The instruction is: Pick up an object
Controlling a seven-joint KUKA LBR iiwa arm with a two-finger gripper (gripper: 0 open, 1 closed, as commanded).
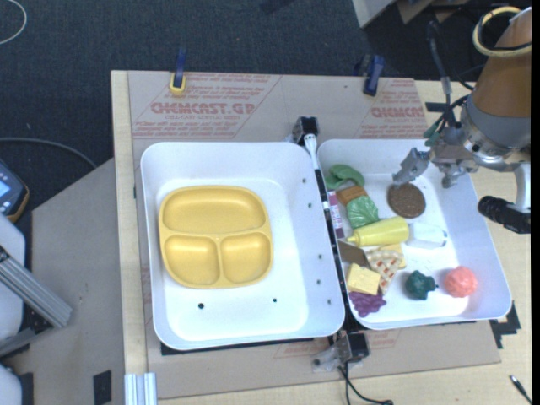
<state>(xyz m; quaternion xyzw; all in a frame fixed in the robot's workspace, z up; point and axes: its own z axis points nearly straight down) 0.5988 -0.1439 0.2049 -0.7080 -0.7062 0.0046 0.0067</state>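
Observation:
The right bin (485,251) holds several toy foods. Among them are a brown round cookie (407,200), a yellow bottle-like piece (381,231), a green pepper (363,212), a dark green broccoli (419,284) and a pink ball (460,282). My gripper (430,172) hangs over the bin's far part, just beyond and slightly right of the cookie. It stands open, and one grey finger (410,165) points down toward the cookie. Nothing is between the fingers.
The left bin (169,310) carries a yellow divided plate (217,234). More pieces crowd the right bin's left side: a green leaf (344,175), a yellow cheese wedge (364,279), a purple piece (368,302), a waffle-like piece (386,264). A small white item (429,237) lies mid-bin.

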